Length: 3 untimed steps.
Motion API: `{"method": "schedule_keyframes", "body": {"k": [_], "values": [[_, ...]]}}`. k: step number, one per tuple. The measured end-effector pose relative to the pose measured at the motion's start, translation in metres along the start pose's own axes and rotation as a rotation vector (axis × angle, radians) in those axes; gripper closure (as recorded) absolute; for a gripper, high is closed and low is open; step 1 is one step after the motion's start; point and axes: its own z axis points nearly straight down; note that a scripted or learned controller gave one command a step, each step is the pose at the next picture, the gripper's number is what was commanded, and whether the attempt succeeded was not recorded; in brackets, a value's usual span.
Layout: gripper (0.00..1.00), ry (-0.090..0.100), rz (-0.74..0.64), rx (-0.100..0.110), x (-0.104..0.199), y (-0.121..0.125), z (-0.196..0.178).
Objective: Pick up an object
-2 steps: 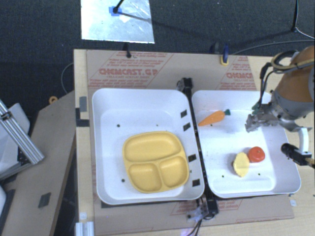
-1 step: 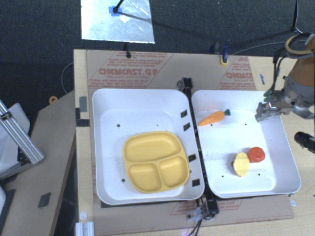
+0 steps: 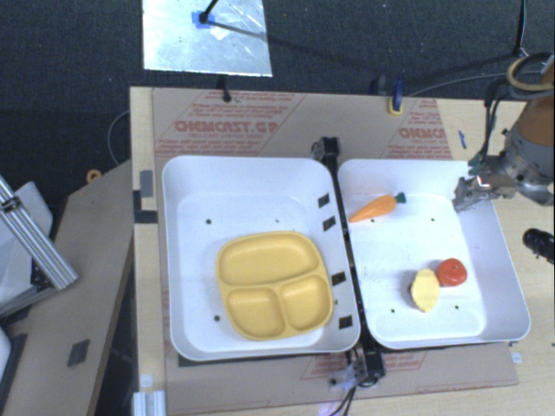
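Observation:
An orange carrot point(image 3: 375, 208) with a green top lies in the right bin point(image 3: 494, 258) near its far left corner. A red tomato point(image 3: 452, 272) and a pale yellow piece point(image 3: 425, 290) touch each other at the bin's near right. My gripper point(image 3: 473, 189) hangs over the far right rim of that bin, well away from all three objects. Nothing shows between its fingers.
A yellow three-compartment tray point(image 3: 274, 282) sits in the left bin point(image 3: 186, 232). A black divider with clips point(image 3: 334, 224) runs between the bins. A silver sheet point(image 3: 206, 22) lies beyond the bench. Aluminium framing point(image 3: 30, 237) stands at the left.

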Motion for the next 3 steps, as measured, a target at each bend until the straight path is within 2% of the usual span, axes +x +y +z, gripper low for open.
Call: {"method": "schedule_keyframes", "body": {"k": [1, 3], "values": [[1.0, 0.001, -0.004, 0.0, 0.045, 0.008, -0.008], [1.0, 0.003, -0.006, 0.001, 0.161, 0.023, 0.009]]}}
